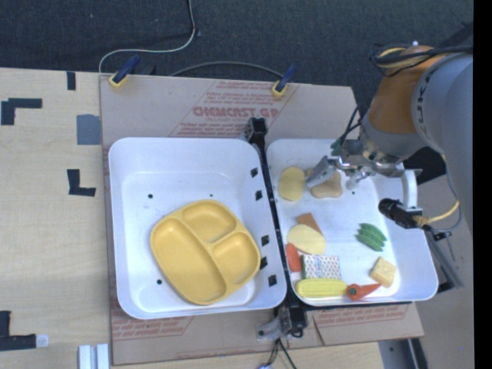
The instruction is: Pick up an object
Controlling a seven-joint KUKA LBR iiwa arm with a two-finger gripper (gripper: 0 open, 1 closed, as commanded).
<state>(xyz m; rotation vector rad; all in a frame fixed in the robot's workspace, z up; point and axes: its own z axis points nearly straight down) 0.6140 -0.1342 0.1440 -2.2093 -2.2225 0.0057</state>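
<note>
My tool [332, 177] sits low in the far right bin [419, 271], over a tan piece [328, 190]; grip state unreadable, so no pick confirmed yet.

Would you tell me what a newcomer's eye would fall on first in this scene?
Probably the big yellow divided plate lying alone in the left bin. Next, the toy foods scattered in the right bin, with the gripper low over its far end beside a tan piece.
</note>
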